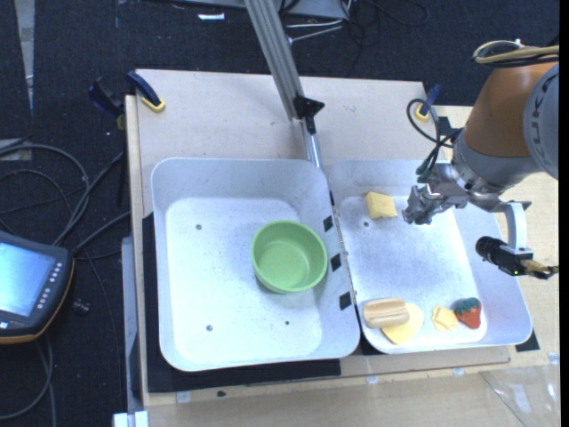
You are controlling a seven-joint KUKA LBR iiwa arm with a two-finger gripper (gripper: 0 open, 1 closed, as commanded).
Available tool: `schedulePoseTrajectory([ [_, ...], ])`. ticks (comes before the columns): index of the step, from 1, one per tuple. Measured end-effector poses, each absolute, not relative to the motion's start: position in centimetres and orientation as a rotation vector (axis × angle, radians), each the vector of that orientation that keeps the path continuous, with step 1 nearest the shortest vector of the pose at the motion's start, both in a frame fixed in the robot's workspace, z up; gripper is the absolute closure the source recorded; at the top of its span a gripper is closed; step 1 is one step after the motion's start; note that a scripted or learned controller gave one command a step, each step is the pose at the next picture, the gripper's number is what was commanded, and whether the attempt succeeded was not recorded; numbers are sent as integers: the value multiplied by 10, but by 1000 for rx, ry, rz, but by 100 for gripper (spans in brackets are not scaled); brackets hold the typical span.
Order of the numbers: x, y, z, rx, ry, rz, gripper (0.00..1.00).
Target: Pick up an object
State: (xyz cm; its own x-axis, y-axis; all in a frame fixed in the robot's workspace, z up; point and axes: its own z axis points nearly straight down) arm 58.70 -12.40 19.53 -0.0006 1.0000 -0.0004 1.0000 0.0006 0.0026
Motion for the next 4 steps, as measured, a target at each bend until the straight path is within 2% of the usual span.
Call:
schedulePoseTrajectory([
  [1,587,-124,214,2220,2221,1,100],
  [2,600,-70,226,2217,2227,2,100],
  [3,600,-19,221,2217,2227,0,100],
  [4,606,33,234,2217,2227,2,100],
])
